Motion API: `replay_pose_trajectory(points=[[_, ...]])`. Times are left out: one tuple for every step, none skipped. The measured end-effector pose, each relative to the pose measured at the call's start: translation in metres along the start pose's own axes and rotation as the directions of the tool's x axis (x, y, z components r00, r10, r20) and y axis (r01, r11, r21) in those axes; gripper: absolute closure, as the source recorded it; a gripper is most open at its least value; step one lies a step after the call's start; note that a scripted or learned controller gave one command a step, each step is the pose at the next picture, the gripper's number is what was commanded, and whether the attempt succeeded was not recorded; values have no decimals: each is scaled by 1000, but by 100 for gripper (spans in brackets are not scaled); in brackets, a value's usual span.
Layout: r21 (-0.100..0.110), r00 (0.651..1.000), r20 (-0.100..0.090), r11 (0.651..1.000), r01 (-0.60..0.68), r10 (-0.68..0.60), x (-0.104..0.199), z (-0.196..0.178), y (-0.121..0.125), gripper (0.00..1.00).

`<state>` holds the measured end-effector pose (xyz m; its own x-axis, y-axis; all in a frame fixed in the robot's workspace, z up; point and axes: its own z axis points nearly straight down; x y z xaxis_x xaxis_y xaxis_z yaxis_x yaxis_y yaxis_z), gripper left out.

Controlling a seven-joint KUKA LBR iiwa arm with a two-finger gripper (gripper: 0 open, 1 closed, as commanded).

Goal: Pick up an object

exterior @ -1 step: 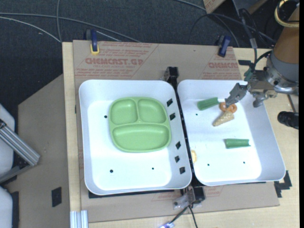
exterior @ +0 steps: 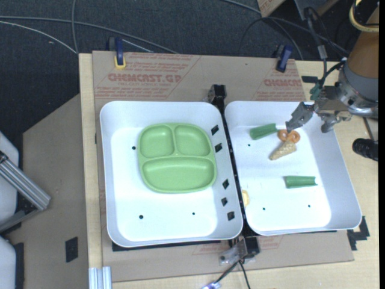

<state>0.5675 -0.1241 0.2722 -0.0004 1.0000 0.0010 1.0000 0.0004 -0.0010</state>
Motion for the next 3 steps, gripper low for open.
replay_pose_trajectory(points=[[6,1000,-2,1000,0,0,7,61,3,0],[5,1000,-1,1000,0,0,9,103,1,0],[6,1000,-2,1000,-1,1,9,165,-5,0]])
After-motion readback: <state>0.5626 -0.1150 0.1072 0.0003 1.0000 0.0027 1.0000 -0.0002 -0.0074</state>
